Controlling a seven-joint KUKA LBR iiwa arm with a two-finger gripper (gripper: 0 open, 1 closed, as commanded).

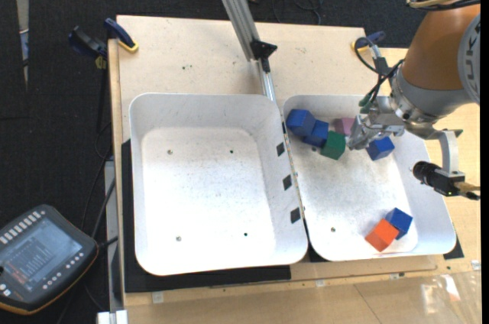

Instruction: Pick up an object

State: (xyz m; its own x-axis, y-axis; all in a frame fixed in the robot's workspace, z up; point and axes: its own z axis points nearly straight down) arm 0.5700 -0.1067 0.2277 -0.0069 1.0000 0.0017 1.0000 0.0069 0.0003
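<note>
Blocks cluster in the right bin (428,234): a blue cube (380,149) sits just beside the end effector (365,133), whose opening cannot be told. Small, rigid and probably light, it should suit a squeeze across two opposite flat faces.

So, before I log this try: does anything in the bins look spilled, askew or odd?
Nothing spilled or damaged. All the blocks lie inside the right bin: two blue blocks and a green block huddle at its far side, tilted against each other, with a pink block behind; the gripper hangs beside them.
</note>
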